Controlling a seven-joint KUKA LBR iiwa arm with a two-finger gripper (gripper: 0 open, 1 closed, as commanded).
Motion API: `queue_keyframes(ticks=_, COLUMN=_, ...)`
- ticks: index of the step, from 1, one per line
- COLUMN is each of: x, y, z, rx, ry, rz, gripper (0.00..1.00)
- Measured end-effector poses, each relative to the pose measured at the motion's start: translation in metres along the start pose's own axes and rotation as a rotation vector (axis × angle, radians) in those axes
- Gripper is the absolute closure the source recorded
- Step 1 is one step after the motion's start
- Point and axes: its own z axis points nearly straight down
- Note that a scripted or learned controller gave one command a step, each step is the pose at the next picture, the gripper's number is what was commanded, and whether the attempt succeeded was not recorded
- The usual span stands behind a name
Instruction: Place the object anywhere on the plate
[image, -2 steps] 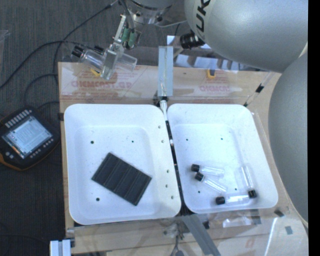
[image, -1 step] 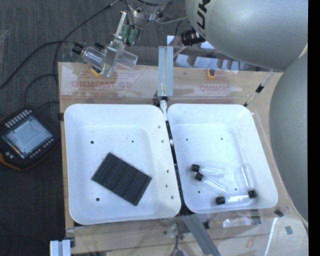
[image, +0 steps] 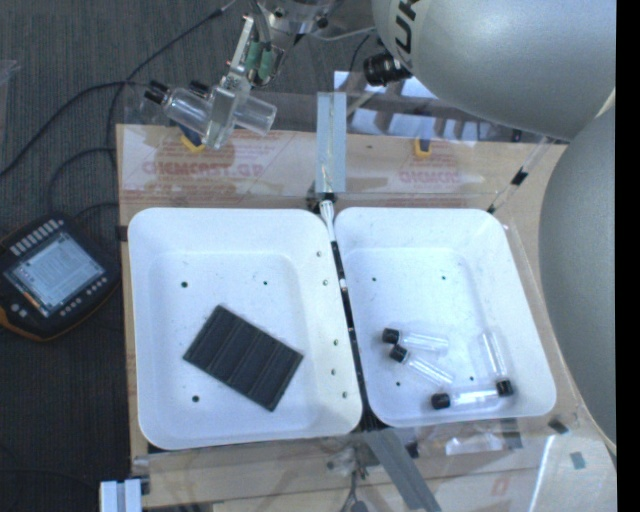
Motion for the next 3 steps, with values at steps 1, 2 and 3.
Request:
queue_keyframes(ticks=1, x=-0.001, y=0.001, z=-0.007, rx=0.001, ry=-0.001, rz=0.001, gripper=1.0)
queue_keyframes(ticks=2, x=-0.002, y=0.003, z=-0.015, rx=0.002, ry=-0.002, rz=0.001, gripper=1.0)
queue_keyframes(ticks=3, x=-0.003, y=0.004, z=-0.022, rx=0.003, ry=-0.002, rz=0.002, gripper=1.0)
